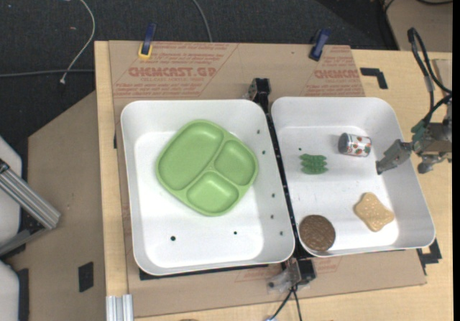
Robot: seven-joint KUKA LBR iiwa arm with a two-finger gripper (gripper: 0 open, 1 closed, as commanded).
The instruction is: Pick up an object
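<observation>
Bench, right bin: gripper at its 3 o'clock rim, grip state unreadable; small can nearest, likely target.

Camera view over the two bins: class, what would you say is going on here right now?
A robot arm's gripper sits at the right rim of the right bin, holding nothing visible. That bin contains a small can lying on its side, a green item, a tan piece and a brown round piece. The left bin holds a green divided plate. Nothing has been picked up yet.
</observation>
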